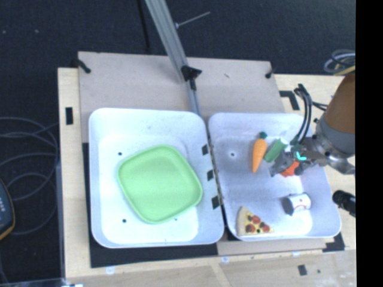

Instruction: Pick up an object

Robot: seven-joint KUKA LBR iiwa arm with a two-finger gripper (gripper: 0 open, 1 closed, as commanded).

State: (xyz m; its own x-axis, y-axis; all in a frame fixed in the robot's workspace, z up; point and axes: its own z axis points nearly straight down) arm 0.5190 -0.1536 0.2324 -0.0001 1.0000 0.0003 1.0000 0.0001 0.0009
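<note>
Gripper (287, 163) is low in the right bin (239, 133), by its right wall. It sits right next to a small orange-red item (290, 170) and a green item (274, 150). Can't tell the state of the fingers: that patch is too cluttered to separate them from the objects, so I won't call a grasp.

Other candidates in the same bin:
- carrot (258, 153), just left of the green item, lying roughly along the bin's depth
- pizza slice (252, 222), front edge, flat
- small white-and-grey piece (297, 203), front right, near the wall

Left bin (99, 178) carries a green plate (159, 183), well apart from the arm.

My read: the target is the orange-red item under the gripper. To do this well, centre on one object only, since the green item is close enough to get pinched too. Close fully before lifting, then go straight up. A sideways pull next to the wall risks knocking it loose. Check that something hangs between the fingers once it's clear.
</note>
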